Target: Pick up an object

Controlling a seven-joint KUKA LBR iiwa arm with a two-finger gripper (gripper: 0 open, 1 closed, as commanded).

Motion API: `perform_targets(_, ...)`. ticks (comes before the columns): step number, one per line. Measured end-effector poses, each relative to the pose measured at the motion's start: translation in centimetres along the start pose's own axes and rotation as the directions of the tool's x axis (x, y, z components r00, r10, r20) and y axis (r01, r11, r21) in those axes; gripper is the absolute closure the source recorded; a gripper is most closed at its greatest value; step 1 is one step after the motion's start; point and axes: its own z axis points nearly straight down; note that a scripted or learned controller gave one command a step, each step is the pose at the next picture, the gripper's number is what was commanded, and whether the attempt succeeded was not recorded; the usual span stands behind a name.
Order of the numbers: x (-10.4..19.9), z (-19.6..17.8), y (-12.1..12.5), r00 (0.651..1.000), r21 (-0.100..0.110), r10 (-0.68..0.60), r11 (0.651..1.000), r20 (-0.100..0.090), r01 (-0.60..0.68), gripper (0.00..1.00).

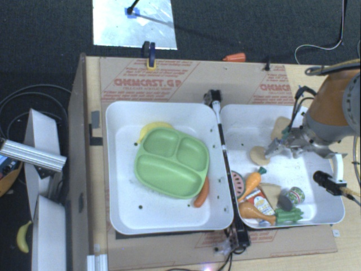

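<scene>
The gripper (pixel 277 147) hangs over the right bin (pixel 324 210), just beside a pale flat piece (pixel 259 154) and a tan one (pixel 280 129). Whether it is spread or pressed together, I cannot tell. The other toys, a carrot (pixel 252 183), a chicken leg (pixel 255 209) and a small can (pixel 293 196), lie crowded near the front wall. In my judgement the pale piece is thin and lies flat, so the gripper may slide over it and come up with nothing.
</scene>
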Motion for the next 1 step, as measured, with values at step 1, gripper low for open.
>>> perform_targets(1,-1.88,1.46,-9.95,1.000,-0.006,0.009,1.000,0.002,-0.009,0.00)
